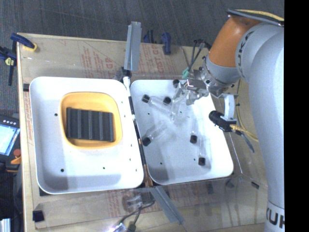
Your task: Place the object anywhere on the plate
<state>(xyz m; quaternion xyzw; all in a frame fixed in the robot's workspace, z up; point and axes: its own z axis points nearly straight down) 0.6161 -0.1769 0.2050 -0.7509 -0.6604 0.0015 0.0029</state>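
Clear plastic with black caps: the vials (155, 131) lay scattered across the floor of the right bin (219, 170), small tubes nearly lost against the white. The gripper (186, 92) hung over that bin's far edge, close above one vial. In the left bin (48, 173) sat the yellow plate (91, 99), a dark ribbed block (91, 124) resting on it.

Arm (260, 105) cut off at right edge, end effector (186, 93) fingers too blurred to read
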